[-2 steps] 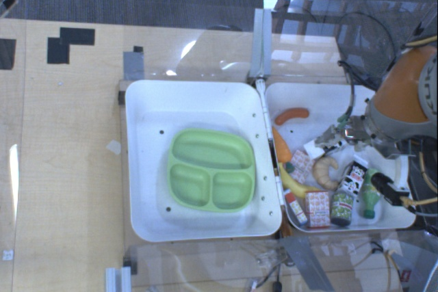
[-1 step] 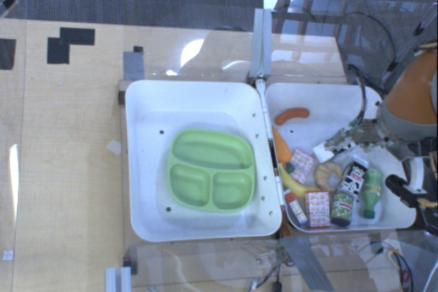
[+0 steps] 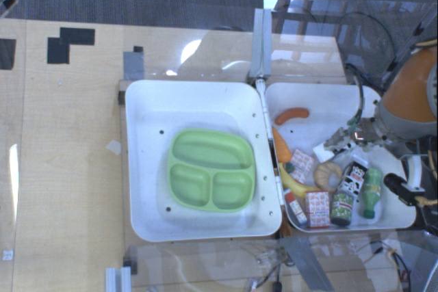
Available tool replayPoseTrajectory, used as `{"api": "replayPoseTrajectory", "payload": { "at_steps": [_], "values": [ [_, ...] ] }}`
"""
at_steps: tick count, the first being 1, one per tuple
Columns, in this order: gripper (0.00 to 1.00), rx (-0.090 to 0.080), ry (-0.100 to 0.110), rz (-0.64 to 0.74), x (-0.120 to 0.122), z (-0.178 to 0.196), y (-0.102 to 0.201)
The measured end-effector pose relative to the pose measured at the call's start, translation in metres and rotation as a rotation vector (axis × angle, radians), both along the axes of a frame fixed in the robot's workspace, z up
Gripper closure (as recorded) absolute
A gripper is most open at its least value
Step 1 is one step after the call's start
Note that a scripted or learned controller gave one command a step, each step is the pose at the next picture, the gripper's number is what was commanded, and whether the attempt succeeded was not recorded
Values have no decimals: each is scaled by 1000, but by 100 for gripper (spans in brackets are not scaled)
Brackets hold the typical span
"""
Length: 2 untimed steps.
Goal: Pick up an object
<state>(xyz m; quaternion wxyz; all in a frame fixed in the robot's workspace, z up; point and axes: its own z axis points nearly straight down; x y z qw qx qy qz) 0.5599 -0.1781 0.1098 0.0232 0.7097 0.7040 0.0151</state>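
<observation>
Glossy white plastic bins (image 3: 194,100), matt green plastic tray (image 3: 212,169), pale wood bench (image 3: 61,147).

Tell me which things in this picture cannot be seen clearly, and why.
- Tool, camera view: small and dark among cables, so the state of its fingers cannot be read.
- Arm, camera view: cut off by the right edge.
- Carrot, camera view: partly hidden by the bin wall between the bins.
- Labels on the milk carton and green bottle, camera view: too small to read.
- Banana, camera view: partly covered by neighbouring packets.
</observation>
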Motion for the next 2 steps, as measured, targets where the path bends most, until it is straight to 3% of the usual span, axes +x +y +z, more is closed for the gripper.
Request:
{"api": "replayPoseTrajectory", "payload": {
  "at_steps": [1, 2],
  "values": [
    [0, 8, -5, -1, -4, 0, -11],
    [0, -12, 8, 120, 16, 0, -2]
  ]
}}
